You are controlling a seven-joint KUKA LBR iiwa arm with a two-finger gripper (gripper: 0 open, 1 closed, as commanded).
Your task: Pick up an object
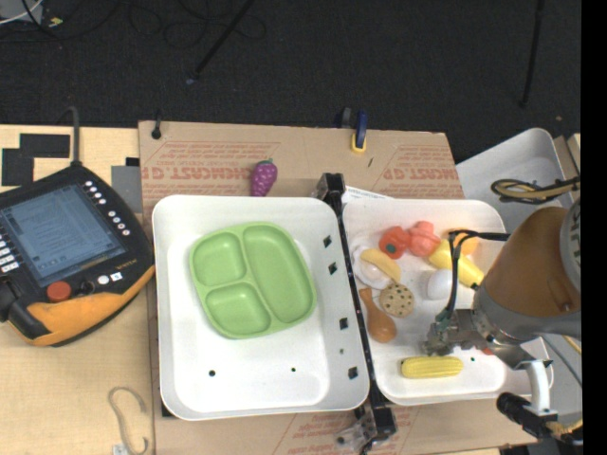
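The gripper (446,337) hangs low in the right bin (493,379), just above the corn (432,368); its finger state cannot be told. A green plate (252,280) sits in the left bin (190,368).

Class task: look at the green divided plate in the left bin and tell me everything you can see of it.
The green plate is pale lime green with a smooth, plastic look and rounded corners. Raised ridges split it into three compartments, all bare. It lies flat, turned a little askew, on the floor of the left white bin, toward that bin's far half. It touches only the bin floor.
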